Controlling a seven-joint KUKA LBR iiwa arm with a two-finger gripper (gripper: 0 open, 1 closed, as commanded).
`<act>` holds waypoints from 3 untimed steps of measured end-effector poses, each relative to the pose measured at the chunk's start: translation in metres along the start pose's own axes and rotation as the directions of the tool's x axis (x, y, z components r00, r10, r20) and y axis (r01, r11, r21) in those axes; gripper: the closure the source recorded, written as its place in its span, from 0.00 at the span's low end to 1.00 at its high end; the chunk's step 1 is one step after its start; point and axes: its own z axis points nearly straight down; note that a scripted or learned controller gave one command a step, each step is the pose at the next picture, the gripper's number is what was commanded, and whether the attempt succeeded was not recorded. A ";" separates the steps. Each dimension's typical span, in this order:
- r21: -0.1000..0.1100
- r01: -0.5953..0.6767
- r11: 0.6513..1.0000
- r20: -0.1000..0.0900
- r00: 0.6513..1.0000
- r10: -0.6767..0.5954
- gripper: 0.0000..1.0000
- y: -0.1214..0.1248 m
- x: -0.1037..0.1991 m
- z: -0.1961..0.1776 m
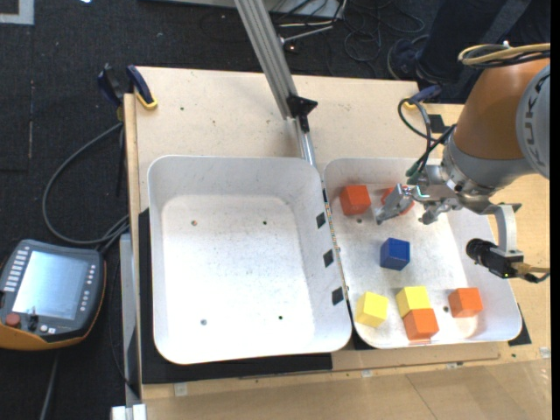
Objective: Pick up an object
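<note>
Blocks counted: six clear ones, all in the right bin. Orange, three; yellow, two; blue, one. A seventh reddish scrap shows at my fingers, mostly hidden.

Nearest row, along the near wall: yellow block leftmost; second yellow block with an orange block touching its near side; another orange block apart to the right.

Middle of that bin: blue block, alone, well apart from the near row.

Far end of the bin: third orange block, near the wall shared with the other bin. Just beside it, to its right, the reddish piece, right against my gripper. My fingers hang over this far end, one tip low by the reddish piece, the other toward the right. Whether they are apart or pressed on that piece I cannot tell; the wrist covers too much.

Left bin: white floor with dark specks.

Off the bench, left: teach pendant on the dark floor.

Far side: slanted metal strut coming down to the bins' far edge.
</note>
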 end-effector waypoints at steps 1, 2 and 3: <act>0.002 -0.003 1.000 0.002 1.000 0.003 0.00 0.036 -0.069 0.115; 0.004 0.001 1.000 -0.002 1.000 -0.001 0.00 -0.026 -0.014 0.111; -0.002 0.000 1.000 0.000 1.000 0.000 1.00 -0.024 -0.017 0.101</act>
